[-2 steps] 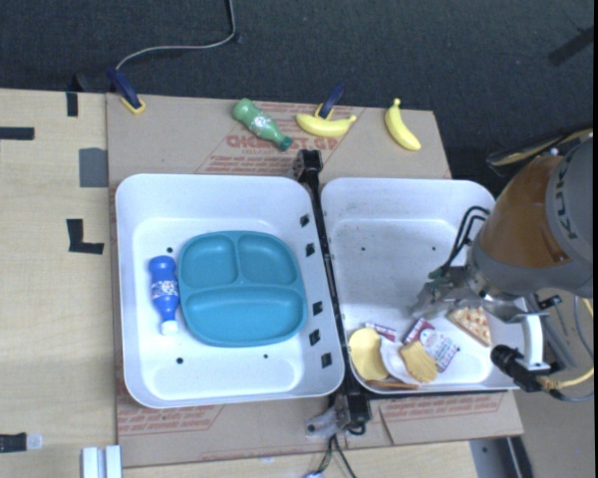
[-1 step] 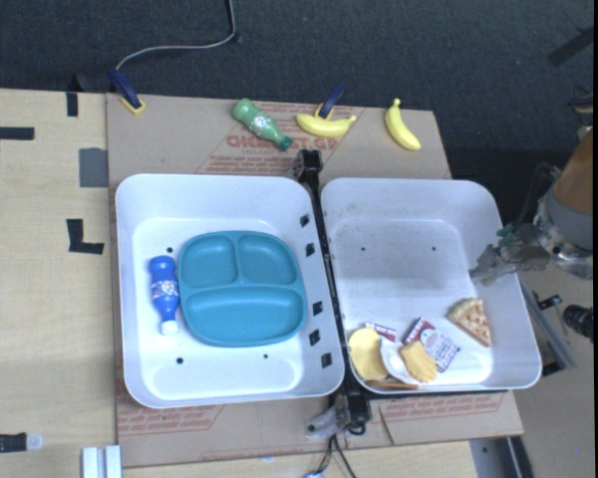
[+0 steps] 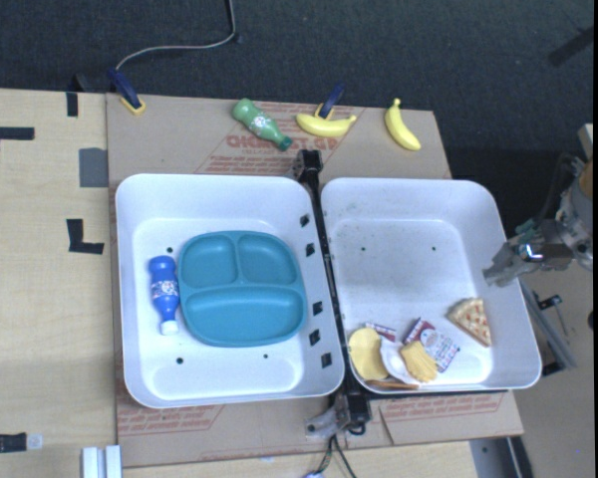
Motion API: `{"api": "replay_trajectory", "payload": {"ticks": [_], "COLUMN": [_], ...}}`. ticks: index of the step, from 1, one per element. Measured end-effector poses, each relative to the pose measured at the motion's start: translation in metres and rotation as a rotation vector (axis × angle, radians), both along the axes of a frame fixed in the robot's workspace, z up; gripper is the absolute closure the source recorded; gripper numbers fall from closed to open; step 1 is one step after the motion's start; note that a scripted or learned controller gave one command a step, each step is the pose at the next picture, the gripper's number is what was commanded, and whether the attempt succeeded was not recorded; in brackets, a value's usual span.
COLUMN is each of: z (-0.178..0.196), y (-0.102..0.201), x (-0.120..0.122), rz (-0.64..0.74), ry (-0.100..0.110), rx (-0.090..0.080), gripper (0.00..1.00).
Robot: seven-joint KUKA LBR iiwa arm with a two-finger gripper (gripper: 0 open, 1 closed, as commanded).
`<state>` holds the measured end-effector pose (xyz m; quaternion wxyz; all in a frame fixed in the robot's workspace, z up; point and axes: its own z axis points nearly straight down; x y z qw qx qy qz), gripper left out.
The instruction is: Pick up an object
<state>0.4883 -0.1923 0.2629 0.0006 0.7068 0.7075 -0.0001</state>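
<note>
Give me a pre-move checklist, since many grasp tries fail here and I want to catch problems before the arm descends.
1. Tool at the right bin's right rim, above no object: not ok.
2. Tool holding anything: cannot tell.
3. Pizza slice lies apart from the other items, graspable: ok.
4. Food pile at the front is crowded, items touching: not ok.
5. Blue bottle lies against the blue divided plate in the left bin: not ok.
</note>
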Motion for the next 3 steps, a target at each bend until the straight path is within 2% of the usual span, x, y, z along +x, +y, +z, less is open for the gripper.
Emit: {"api": "replay_trajectory", "payload": {"ticks": [1, 2, 3], "z": [0.0, -0.111, -0.152], "y": [0.0, 0.081, 0.097], "x": [0.0, 0.042, 0.061], "rz": [0.0, 0.001, 0.0], "ry": [0.001, 0.005, 0.004], "rx": [0.0, 0.003, 0.001], "gripper": [0.0, 0.0, 0.0]}}
